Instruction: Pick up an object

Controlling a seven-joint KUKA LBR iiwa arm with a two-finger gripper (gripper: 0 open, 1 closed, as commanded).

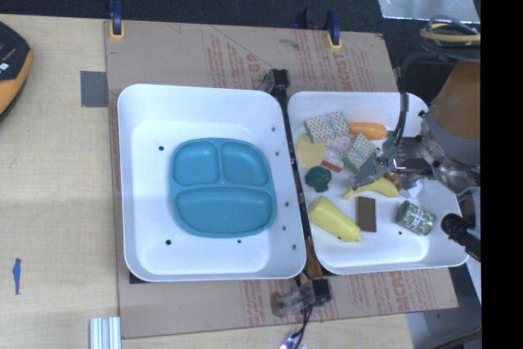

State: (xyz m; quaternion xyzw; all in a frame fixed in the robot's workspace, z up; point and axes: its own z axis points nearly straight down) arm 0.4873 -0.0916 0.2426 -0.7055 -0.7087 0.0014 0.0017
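**Grasp approach in the right bin**

The gripper (368, 173) sits low over the middle of the right bin (384, 259), reaching in from its right edge. Its dark fingers (362, 176) point toward the bin's left edge; from where I stand I cannot tell whether they are spread or closed, and nothing is visibly held between them.

Candidate objects crowd this spot. The banana (374, 188) lies just below the fingertips, near or touching them. The patterned packets (337, 136) lie just beyond, toward the far edge, with the carrot (367, 129) beside them. The green piece (319, 177) and the yellow bottle (335, 221) lie nearer the left edge; the brown block (366, 213) and the small can (416, 218) lie toward the near edge.

Recommended procedure: select one object, probably the banana. Centre the fingers across its narrow width, descend until they straddle it, then close. Avoid pinching a packet edge alongside. Lift straight up.

The left bin (135, 176) holds the blue divided plate (222, 185).
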